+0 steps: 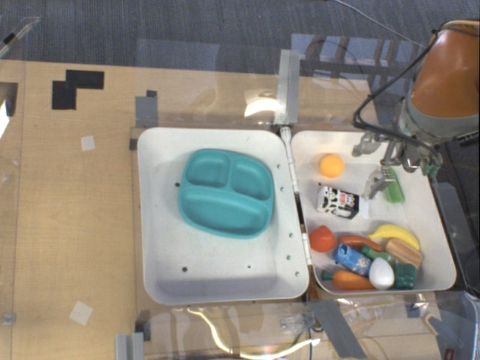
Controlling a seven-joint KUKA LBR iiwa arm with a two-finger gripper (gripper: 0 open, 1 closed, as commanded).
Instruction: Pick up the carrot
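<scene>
Carrot (351, 280) untouched at near edge of right bin (442, 223), among other toy food | claw (381, 182) hovers farther back beside green item (394, 191), grip state: cannot tell | reach, grasp, lift all remain

Two bins side by side on the bench

The teal sectioned plastic tray (225, 192) lies in the left bin (161, 276); the orange toy carrot (350, 280) lies at the right bin's (439, 223) near edge.

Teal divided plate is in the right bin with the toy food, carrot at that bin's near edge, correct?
Not quite. The camera view shows the teal divided plate in the left bin. The carrot does lie at the right bin's near edge, among the toy food.
</scene>
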